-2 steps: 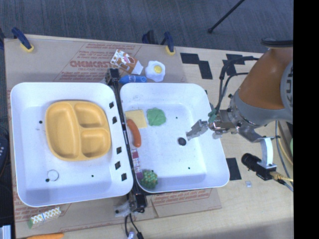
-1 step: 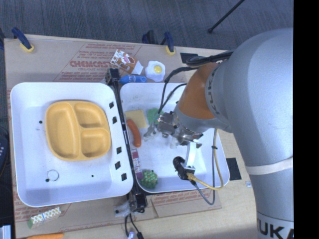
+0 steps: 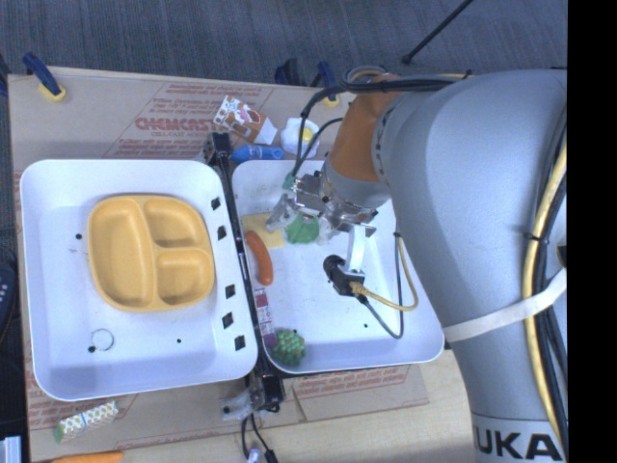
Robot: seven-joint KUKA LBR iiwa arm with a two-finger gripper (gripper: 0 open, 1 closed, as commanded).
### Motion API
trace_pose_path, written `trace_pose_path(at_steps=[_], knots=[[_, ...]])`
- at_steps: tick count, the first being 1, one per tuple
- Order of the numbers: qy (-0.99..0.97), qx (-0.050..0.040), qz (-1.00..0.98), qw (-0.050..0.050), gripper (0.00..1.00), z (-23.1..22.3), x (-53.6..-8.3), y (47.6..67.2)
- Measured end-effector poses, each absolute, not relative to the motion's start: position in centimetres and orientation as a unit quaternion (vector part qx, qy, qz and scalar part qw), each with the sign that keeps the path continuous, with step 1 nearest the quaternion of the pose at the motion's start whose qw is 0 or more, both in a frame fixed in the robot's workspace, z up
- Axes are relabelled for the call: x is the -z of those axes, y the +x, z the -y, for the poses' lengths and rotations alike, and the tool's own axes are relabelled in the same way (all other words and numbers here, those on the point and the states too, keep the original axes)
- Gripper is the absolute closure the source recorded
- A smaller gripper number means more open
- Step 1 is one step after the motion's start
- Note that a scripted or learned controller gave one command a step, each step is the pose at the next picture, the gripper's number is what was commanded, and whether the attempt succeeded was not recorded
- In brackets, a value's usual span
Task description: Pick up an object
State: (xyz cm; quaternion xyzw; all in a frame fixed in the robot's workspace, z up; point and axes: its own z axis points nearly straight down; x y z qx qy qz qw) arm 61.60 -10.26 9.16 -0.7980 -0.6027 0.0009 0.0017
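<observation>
The arm [image 3: 482, 191] comes in from three o'clock and bends over the right bin [image 3: 386, 350]; its orange band [image 3: 352, 148] sits toward twelve o'clock of that bin, and the gripper [image 3: 307, 222] hangs low over the bin's upper half, at about eleven o'clock from the bin's middle. Directly at the gripper's tip lies a green object [image 3: 303, 231] — it appears to sit between or just under the fingertips, but the wrist hides the contact; whether the jaws stand apart or together, I cannot tell.

Other candidates lie near: a sausage [image 3: 260, 258], orange-red, at eight o'clock from the gripper along the bin's left wall; a pale yellow piece [image 3: 256, 226] just above it, at nine o'clock; a green knobbly ball [image 3: 288, 344] in the bin's near corner, at six o'clock and well apart. A black cable [image 3: 371, 307] loops over the bin floor at four o'clock. The left bin [image 3: 48, 355] holds a yellow divided tray [image 3: 151, 252], far off at nine o'clock, untouched.

My judgement: the step in hand is the descent onto, or the closing upon, the green object; nothing looks lifted yet, since the object seems level with the bin floor. The next move calls for a firm closing with the object centred between the fingers, then a straight rise — slowly, because a small rounded thing may squirt sideways toward the yellow piece; the cable loop must also stay clear of the fingers.
</observation>
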Motion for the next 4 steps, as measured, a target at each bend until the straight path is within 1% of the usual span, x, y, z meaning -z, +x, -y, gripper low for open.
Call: trace_pose_path(at_steps=[1, 2, 3, 4], knots=[[-0.796, -0.002, 0.605, 0.003, 1.0, 10.2, -10.1, 61.6], [-0.757, -0.0002, 0.654, 0.0, 1.0, 9.9, -26.9, 56.2], [-0.757, -0.001, 0.654, 0.001, 0.0, 9.9, -26.7, 56.1], [-0.684, -0.0013, 0.729, 0.002, 0.0, 6.3, -19.1, 56.0]])
